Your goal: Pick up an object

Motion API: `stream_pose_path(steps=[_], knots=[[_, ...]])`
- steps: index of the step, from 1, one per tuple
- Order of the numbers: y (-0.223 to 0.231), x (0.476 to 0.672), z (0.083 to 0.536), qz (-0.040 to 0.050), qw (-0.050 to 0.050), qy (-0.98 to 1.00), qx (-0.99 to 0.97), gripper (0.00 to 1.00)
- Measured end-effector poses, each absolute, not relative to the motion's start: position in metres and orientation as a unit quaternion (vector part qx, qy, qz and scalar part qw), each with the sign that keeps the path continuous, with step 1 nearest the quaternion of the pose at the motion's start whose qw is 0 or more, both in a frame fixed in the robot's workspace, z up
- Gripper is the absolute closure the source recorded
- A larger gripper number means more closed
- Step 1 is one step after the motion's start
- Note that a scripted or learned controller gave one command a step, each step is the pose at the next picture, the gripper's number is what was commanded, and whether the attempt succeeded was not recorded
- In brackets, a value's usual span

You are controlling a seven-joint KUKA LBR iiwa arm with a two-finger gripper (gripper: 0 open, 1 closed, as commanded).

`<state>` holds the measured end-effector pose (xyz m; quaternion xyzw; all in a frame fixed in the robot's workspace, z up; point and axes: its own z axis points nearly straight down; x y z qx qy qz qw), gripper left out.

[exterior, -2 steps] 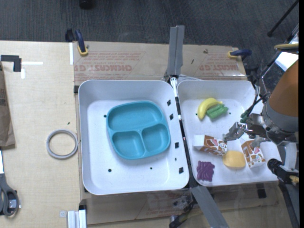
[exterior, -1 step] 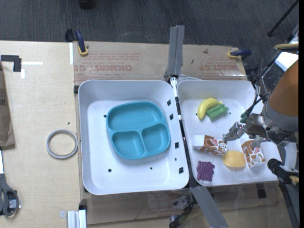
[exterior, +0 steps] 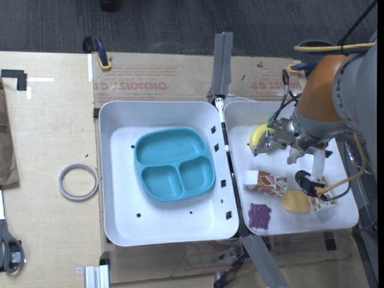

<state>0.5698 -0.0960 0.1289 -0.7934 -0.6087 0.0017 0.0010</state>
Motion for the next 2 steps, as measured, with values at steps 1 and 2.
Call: stream_pose_path(steps=[1, 2], knots=[[-0.096, 0.635, 0.101, -0.0005, -0.003, -0.715, -0.699, 0.00], [-0.097, 0.635, 0.111, 0.0001, -0.003, -0.716, -0.698, 1.00]])
